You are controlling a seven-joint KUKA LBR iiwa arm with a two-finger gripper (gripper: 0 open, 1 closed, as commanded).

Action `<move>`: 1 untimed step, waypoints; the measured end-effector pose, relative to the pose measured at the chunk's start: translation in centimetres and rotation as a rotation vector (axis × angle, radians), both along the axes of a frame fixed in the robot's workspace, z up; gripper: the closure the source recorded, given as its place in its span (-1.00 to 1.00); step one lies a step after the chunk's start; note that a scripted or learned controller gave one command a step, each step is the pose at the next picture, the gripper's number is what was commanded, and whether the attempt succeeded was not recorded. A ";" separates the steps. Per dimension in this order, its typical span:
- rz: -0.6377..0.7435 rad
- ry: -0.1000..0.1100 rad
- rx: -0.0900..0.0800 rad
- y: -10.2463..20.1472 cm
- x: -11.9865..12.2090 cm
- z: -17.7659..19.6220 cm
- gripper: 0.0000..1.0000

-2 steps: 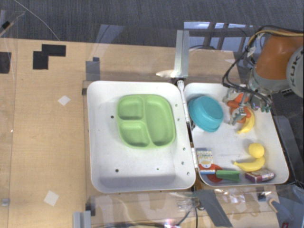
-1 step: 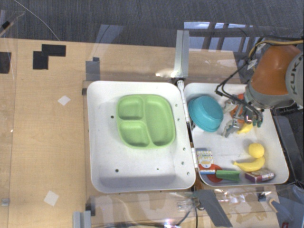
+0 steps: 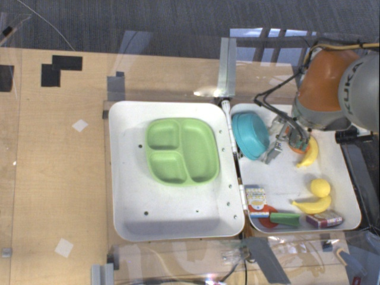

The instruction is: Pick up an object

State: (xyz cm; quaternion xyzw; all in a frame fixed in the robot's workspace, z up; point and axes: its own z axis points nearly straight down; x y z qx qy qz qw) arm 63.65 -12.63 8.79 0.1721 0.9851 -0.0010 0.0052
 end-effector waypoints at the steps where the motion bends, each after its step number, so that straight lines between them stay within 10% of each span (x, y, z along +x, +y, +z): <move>1: 0.383 -0.002 -0.003 -1.0 2.3 0.1 -1.00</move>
